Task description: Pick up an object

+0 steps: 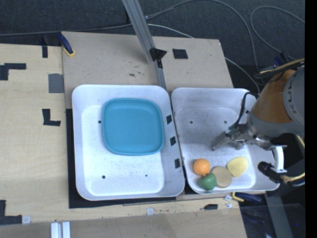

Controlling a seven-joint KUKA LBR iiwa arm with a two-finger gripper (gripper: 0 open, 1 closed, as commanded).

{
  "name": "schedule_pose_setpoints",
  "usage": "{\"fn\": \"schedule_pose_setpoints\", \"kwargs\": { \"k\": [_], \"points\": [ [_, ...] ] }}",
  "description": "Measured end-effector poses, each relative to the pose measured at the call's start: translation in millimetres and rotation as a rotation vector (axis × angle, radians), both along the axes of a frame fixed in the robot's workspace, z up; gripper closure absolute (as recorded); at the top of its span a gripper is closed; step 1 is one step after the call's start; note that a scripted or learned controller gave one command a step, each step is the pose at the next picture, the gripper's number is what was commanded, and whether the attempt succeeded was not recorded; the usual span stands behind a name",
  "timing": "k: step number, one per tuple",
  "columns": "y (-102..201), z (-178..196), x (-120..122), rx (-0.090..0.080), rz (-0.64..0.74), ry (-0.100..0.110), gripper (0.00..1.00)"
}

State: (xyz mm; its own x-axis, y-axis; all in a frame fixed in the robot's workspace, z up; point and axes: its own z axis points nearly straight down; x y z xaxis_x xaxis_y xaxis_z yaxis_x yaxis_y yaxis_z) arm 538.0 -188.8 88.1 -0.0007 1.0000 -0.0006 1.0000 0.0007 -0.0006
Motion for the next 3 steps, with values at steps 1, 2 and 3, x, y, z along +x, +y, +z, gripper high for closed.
{"fn": "schedule_pose_setpoints", "kwargs": {
  "k": [1, 2, 3],
  "points": [
    [-0.8, 12.6, 1.0, -0.001, -0.001, -0.004, 1.0],
    [-3.4, 53.8, -3.5, 0.001, -0.001, 0.0, 1.0],
    [1.2, 112.2, 1.5, 0.0, 0.0, -0.002, 1.0]
  ]
}}
